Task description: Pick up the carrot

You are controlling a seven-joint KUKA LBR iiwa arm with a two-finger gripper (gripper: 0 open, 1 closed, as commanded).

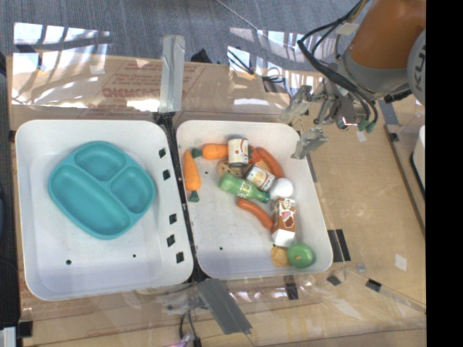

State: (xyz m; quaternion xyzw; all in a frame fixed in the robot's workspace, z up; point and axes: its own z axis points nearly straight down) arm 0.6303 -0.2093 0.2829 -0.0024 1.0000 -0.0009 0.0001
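Note:
A long orange carrot (190, 172) with a green stub at its near end lies along the left wall of the right bin (217, 255). A shorter orange carrot-like piece (214, 151) lies just behind it, near the back wall. My gripper (302, 127) hangs over the back right corner of that bin, well to the right of both carrots. It is open, one finger (295, 110) over the bench behind the rim and the other (308, 144) at the right wall. Nothing is between them.
The right bin also holds two small cans (238, 151), a green bottle (242, 188), two red sausages (255, 212), a white egg (282, 188), a carton (285, 219) and a green apple (301, 254). A teal divided plate (101, 188) lies in the left bin (43, 266).

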